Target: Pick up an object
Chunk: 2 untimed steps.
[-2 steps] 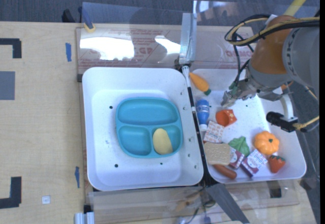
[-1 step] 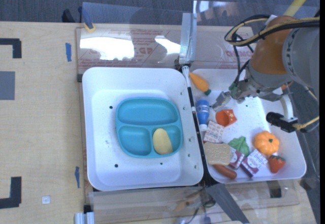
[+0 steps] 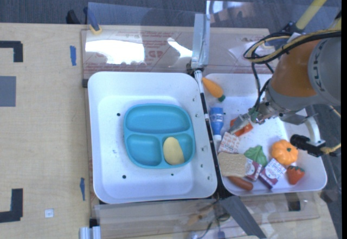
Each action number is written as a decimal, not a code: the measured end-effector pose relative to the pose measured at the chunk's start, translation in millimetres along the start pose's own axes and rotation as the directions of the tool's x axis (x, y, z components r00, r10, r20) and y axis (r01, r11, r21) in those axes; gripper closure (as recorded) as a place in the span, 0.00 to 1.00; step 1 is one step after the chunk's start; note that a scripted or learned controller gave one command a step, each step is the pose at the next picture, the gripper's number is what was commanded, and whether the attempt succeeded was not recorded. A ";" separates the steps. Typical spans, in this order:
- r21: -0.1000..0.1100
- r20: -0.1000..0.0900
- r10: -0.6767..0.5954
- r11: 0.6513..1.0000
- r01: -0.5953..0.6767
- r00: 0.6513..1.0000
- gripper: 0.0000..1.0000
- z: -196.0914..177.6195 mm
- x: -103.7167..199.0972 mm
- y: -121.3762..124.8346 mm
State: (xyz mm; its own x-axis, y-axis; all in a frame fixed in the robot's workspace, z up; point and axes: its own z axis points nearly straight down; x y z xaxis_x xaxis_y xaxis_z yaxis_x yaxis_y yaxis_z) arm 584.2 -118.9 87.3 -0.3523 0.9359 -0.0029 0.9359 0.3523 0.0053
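My gripper (image 3: pixel 254 116) hangs low over the middle of the right bin (image 3: pixel 320 181), below the arm's orange band (image 3: pixel 291 72). Its tip is just right of a small red and orange piece (image 3: pixel 241 127) and may be touching it; the view does not settle this. Around it lie a carrot (image 3: pixel 212 87), a blue bottle (image 3: pixel 217 121), a green leafy piece (image 3: pixel 255 154), an orange pumpkin (image 3: pixel 284 152), a red fruit (image 3: pixel 295 174), a cracker (image 3: pixel 233 163), a sausage (image 3: pixel 240 182) and small packets (image 3: pixel 271 170).
The left bin (image 3: pixel 103 124) holds a blue divided plate (image 3: pixel 157 118) with a yellow oval fruit (image 3: pixel 173 150) in its lower right compartment. A metal divider (image 3: pixel 200 43) stands at the back between the bins. Black cables (image 3: pixel 265 48) loop near the arm.
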 end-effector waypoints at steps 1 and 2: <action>0.003 -0.003 -0.164 0.986 0.164 0.986 0.00 -39.3 10.0 -52.2; 0.000 0.001 0.088 0.996 -0.088 0.996 0.00 -0.4 24.3 -10.9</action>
State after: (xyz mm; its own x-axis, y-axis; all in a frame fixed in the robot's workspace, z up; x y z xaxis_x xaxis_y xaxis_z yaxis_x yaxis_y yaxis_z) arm 565.4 -100.0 87.5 -0.2681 0.9634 -0.0033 0.9634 0.2681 0.0058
